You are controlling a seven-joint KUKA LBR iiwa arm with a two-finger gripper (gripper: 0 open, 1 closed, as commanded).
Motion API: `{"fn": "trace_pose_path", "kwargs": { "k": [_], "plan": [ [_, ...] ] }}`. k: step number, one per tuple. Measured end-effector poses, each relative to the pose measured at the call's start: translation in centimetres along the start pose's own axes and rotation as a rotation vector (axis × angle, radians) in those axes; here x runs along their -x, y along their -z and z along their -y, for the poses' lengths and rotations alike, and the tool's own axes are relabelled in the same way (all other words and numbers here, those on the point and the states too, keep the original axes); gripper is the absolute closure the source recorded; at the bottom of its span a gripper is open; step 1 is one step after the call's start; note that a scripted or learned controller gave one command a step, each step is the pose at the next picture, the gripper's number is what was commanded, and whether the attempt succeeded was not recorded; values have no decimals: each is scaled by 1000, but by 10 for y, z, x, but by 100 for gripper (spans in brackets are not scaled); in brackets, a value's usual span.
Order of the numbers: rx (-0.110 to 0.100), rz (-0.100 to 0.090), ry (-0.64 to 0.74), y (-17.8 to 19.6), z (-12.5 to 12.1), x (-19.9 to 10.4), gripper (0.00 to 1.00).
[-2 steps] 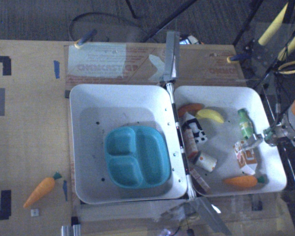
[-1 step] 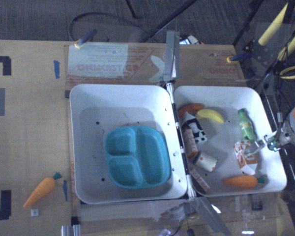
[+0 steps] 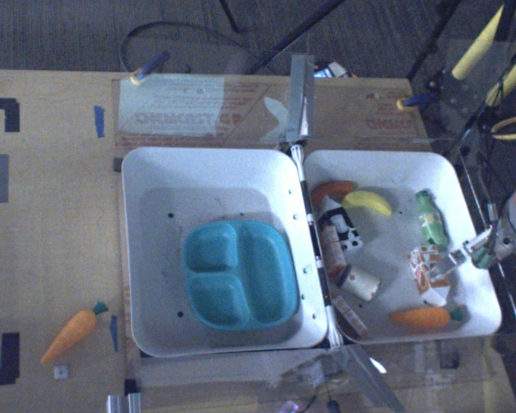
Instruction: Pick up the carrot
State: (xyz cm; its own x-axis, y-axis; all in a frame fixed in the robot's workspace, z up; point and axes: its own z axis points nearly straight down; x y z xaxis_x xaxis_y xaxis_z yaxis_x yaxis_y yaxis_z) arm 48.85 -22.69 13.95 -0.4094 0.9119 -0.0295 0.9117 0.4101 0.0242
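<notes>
A robotics lab: taped wooden bench (image 3: 43, 231), two white bins (image 3: 155, 166), tripod legs (image 3: 327, 7) on carpet

Two white bins, left (image 3: 146, 231) and right (image 3: 464, 231), on a tan wooden bench (image 3: 52, 231) marked with black corner brackets and short blue tape strips. Left bin: teal divided tray (image 3: 239, 274). Right bin: orange carrot (image 3: 423, 317) with green top at lower right; yellow banana (image 3: 368, 202); green bottle (image 3: 431, 219); red-orange and white carton (image 3: 426, 269). Lower left of the frame, on the bench: second orange carrot (image 3: 69, 334), green-topped.
</notes>
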Motion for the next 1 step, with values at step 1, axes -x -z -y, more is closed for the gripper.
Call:
{"fn": "trace_pose_path", "kwargs": {
  "k": [1],
  "plan": [
    [-18,-28,204,-9,6,-7,0]
  ]
}}
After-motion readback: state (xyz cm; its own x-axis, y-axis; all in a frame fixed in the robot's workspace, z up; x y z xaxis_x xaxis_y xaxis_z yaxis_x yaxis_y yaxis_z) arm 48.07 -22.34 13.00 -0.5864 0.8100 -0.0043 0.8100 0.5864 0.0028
